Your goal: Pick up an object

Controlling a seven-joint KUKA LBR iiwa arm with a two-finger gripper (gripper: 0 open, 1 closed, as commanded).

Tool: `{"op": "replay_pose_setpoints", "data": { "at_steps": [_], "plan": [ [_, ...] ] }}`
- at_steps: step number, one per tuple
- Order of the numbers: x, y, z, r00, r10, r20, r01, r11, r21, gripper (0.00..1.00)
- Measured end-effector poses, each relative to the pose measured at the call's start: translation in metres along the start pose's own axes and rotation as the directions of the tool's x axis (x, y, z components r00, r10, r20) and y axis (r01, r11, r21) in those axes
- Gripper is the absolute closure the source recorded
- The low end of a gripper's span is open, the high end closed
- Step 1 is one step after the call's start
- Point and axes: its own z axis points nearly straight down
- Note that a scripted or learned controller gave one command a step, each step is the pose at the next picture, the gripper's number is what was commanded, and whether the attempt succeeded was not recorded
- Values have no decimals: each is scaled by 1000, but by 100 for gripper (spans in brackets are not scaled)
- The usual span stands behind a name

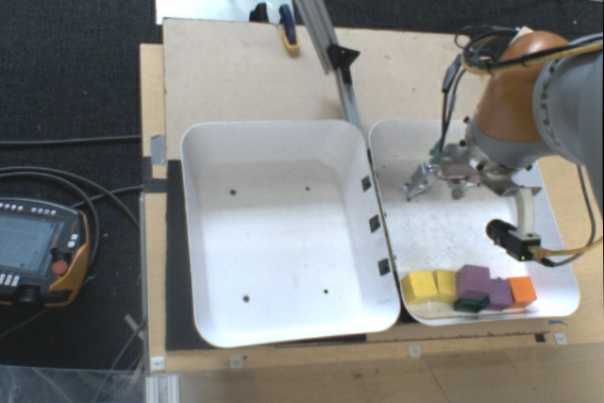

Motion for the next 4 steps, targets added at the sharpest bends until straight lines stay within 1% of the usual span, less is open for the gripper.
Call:
{"op": "replay_pose_setpoints", "data": {
  "at_steps": [1,2,3,4],
  "plan": [
    [3,-39,10,1000,5,1,-5,1000,-1,0],
    [3,-35,-3,1000,5,2,-5,1000,-9,100],
    [-60,-71,-53,1000,12,7,-12,1000,-10,100],
    [-10,70,-86,1000,-4,3,4,1000,-14,100]
  ]
}}
